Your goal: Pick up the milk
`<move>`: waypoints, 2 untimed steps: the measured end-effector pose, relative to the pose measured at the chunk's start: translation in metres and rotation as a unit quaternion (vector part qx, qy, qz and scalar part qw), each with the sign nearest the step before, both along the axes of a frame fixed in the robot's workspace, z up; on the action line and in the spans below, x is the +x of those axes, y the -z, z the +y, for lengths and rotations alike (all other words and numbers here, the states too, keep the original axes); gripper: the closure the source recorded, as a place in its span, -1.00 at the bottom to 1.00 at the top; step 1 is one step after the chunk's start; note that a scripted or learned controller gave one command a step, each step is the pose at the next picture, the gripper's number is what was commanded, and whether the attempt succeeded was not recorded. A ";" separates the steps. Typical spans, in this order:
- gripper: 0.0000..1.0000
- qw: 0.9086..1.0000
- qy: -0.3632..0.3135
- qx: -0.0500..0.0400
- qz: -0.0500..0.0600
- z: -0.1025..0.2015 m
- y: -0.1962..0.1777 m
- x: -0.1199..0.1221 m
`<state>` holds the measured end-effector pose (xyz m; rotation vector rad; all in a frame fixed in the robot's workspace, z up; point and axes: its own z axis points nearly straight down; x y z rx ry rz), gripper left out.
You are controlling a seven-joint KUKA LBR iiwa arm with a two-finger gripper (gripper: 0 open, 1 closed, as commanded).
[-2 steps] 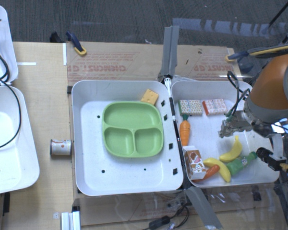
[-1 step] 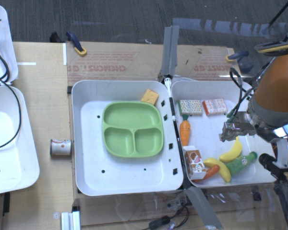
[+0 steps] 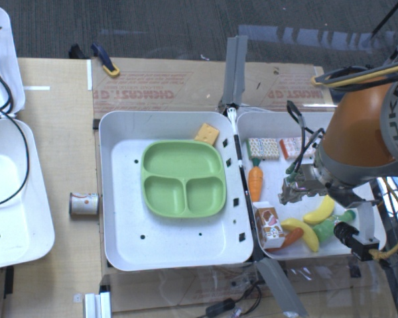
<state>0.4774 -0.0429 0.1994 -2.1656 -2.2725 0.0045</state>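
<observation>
Approach step: tool [image 3: 290, 194], grip state unclear, hovers just right of the milk [image 3: 270, 226]; next, descend over the carton

Wooden bench [image 3: 53, 78], dark carpeted floor [image 3: 152, 12]

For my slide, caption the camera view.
Gripper hovers over right bin near milk; green tray in left bin.

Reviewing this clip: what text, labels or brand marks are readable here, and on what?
Red print on the cardboard sheet behind the bins: repeated, upside down; roughly "CHEMCAST GP", uncertain.
Milk carton: print too small to read.
Two patterned boxes: blurred.
Small can: unreadable.
</observation>
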 end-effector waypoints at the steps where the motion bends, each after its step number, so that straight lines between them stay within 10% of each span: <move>1: 1.00 0.990 -0.138 0.000 0.000 0.045 0.009 0.000; 2: 1.00 0.982 -0.190 0.000 -0.001 0.095 -0.002 0.000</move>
